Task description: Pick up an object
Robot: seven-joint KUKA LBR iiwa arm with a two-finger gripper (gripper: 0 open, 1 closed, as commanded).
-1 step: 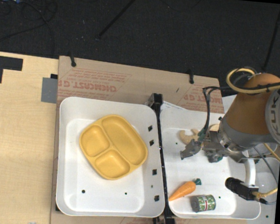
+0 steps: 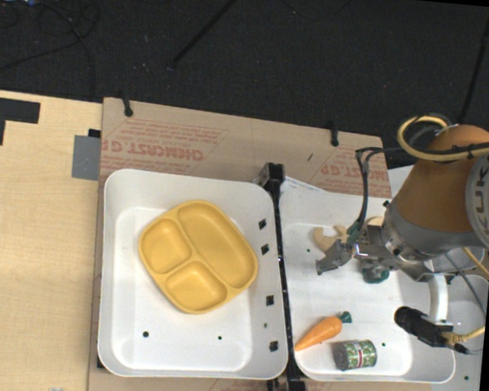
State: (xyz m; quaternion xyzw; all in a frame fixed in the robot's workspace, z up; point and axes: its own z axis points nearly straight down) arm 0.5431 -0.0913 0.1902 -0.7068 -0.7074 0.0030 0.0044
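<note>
Fingers (image 2: 335, 262) of your grey arm sit low inside the shallow white right-hand bin (image 2: 434, 371), dark metal tips pointing toward the black divider (image 2: 274, 263) between the bins; whether they're apart or together, can't tell at this angle, and nothing is visibly clamped between them. Just beside the tips, on the far side from the divider's near end, lies a small beige lumpy object (image 2: 324, 238), touching or not is unclear. Orange toy carrot with a green top (image 2: 321, 330) lies right of the divider, toward its near end, well apart from the fingers. Short green-labelled can (image 2: 355, 355) lies on its side just right of the carrot. Left of the divider, the shallow white left-hand bin (image 2: 125, 343) holds a yellow three-compartment plastic plate (image 2: 198, 256). Both bins rest on brown cardboard (image 2: 206, 147) on your worktop.
</note>
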